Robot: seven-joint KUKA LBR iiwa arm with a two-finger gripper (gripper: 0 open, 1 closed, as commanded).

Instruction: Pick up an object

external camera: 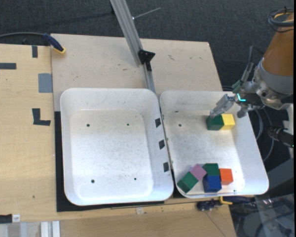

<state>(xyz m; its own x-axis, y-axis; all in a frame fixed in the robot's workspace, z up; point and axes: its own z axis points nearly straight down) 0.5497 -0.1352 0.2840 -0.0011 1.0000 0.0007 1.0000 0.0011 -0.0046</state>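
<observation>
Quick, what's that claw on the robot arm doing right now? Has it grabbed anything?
Gripper: right above the green block beside the yellow block in the right bin; whether it grips anything cannot be told.

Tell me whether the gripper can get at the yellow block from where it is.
Probably yes. The gripper hangs just above the green block, which touches the yellow block on its left. Nothing lies on the yellow block, though that neighbour crowds one side.

Two blocks lie at the right bin's far side, a cluster at its near edge
</observation>
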